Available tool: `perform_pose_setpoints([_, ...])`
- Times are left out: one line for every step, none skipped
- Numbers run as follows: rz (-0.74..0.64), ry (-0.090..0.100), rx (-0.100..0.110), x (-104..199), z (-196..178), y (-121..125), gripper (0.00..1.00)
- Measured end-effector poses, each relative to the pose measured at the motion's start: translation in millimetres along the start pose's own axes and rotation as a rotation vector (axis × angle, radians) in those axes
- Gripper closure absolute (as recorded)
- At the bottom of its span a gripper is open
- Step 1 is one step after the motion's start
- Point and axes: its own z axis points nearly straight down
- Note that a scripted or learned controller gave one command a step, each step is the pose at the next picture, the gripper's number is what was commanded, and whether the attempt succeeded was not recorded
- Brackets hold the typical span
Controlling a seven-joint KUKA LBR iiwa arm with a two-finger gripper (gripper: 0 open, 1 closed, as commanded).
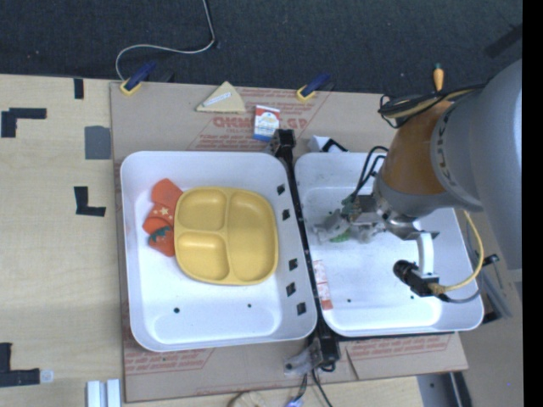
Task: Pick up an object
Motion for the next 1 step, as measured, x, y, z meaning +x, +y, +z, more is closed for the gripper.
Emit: perform_pose_setpoints([-0.001,0.001,0.0,-2.9,10.1,60.1,0.0])
